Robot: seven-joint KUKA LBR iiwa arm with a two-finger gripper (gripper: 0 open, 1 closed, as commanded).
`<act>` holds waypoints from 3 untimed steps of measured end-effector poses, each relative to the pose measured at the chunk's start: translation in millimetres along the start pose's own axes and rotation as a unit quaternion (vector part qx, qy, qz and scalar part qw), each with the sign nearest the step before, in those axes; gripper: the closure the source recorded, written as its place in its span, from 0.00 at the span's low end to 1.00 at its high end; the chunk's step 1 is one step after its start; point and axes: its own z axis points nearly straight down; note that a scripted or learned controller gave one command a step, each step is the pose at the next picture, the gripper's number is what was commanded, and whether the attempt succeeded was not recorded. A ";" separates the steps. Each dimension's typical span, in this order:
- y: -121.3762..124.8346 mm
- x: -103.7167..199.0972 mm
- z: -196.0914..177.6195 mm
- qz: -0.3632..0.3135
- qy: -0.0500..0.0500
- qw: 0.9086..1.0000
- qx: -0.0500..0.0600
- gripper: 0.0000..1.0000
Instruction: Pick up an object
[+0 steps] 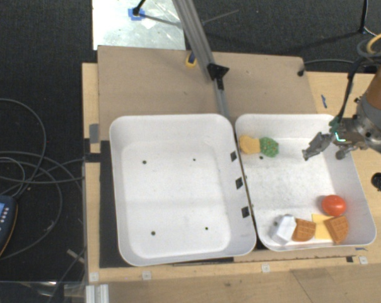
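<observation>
Yellow-green toy pineapple [259, 146], lengthwise left-right

White bins [178, 125], red ball [333, 204], yellow-and-green toy [258, 146], orange waffle pieces [337, 228].

No legible text, label or number — on bins or bench.

You have a tan bench [266, 87] carrying two shallow white bins side by side. The left bin [124, 188] sits toward the bench's left edge, the right bin [361, 213] toward its right edge; their inner rims touch. Both reach nearly to the front edge.
</observation>
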 end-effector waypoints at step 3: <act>13.2 2.7 113.6 0.002 0.000 1.000 0.001 0.00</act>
